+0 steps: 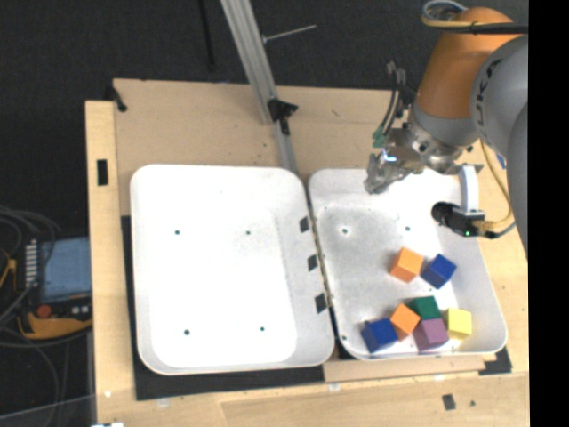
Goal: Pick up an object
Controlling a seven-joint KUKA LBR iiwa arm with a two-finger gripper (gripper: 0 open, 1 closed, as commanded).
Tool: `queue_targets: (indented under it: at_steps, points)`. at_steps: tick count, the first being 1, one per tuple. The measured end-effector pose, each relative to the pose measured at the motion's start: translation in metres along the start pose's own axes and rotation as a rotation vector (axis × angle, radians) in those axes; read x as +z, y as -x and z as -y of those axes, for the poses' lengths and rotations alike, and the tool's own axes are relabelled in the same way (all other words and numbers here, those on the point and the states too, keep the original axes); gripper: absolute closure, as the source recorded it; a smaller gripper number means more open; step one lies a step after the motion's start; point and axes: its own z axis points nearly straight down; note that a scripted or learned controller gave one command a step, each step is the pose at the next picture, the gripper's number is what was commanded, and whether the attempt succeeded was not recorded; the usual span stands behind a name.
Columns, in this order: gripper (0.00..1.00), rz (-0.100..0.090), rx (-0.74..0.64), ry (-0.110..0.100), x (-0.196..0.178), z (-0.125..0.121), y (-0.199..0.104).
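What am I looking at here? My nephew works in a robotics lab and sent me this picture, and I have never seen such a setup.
One camera fixed above a bench looks down at a slant. The grey and orange machine at the right is a robot arm; its gripper, a small two-fingered hand, hangs over the far end of the right bin. Beside that lies the left bin, also shallow and white. In the right bin's near part lie small coloured blocks: an orange block with a blue block beside it, and a cluster of orange, green, yellow, purple and blue ones. I see nothing held in the gripper.
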Motion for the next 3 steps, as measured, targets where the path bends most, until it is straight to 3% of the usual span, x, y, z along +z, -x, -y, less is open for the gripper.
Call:
queue_targets:
  at_steps: [3]
  points:
    - [1.0,-0.001,-0.001,0.0,-0.019,-0.025,-0.156]
